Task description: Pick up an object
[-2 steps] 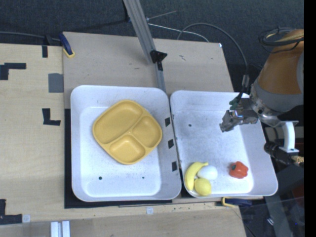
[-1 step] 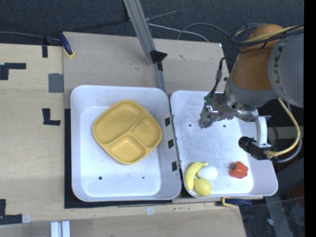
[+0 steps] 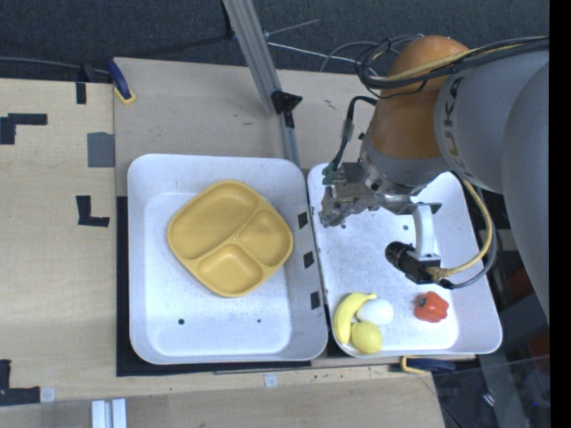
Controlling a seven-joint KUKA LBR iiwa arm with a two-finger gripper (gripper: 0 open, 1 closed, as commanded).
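In the left shallow white bin [image 3: 143,239], a yellow three-compartment plastic plate [image 3: 230,237] lies centred. The right white bin [image 3: 477,324] holds, toward six o'clock, a yellow banana [image 3: 348,310], white egg [image 3: 377,312] and yellow lemon [image 3: 367,336] touching, a red pepper [image 3: 432,307] nearby. The gripper [image 3: 337,205] hangs near eleven o'clock; whether spread or closed, I cannot tell.

Yellow divided plate [image 3: 230,237] flat in left bin, banana [image 3: 349,311], white egg [image 3: 376,312], lemon [image 3: 366,336] clustered at right bin's near-left corner, red pepper [image 3: 431,307] nearby
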